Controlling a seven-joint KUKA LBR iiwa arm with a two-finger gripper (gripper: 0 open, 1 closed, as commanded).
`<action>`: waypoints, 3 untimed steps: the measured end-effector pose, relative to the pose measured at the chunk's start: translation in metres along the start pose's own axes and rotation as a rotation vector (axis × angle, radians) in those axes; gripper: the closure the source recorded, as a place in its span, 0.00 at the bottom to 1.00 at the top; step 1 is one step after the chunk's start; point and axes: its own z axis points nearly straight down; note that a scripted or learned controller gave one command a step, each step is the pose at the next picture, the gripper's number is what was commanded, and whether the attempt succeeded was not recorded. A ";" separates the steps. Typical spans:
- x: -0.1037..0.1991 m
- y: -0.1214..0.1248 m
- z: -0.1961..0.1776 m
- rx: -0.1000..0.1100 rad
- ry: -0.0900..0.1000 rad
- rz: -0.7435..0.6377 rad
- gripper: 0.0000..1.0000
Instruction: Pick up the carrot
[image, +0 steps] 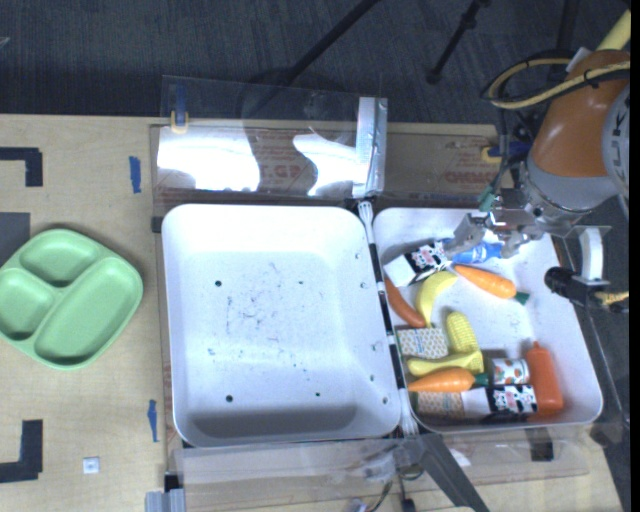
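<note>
The arm reaches in from the right, and its gripper (497, 232) hangs over the far part of the right bin (590, 400), just beside the upper end of a carrot (486, 281) that lies slantwise there. Whether the tool is wide or narrow cannot be told from this slanted view. Nothing shows between its tips, so the step in hand appears to be the approach, not yet the grasp. 2 more orange pieces lie in the same bin: 1 (404, 304) against the left wall beside the banana (434, 294), 1 (441, 380) nearer the front by the corn cob (460, 330). The next move likely calls for centring over the nearest carrot and lowering astride it. The left bin (200, 230) plays no part.
</note>
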 end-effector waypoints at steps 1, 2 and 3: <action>-0.087 0.012 0.099 -0.007 0.004 0.034 0.00; -0.089 -0.062 0.107 -0.006 0.008 -0.131 0.00; -0.096 -0.120 0.106 -0.011 0.011 -0.217 0.00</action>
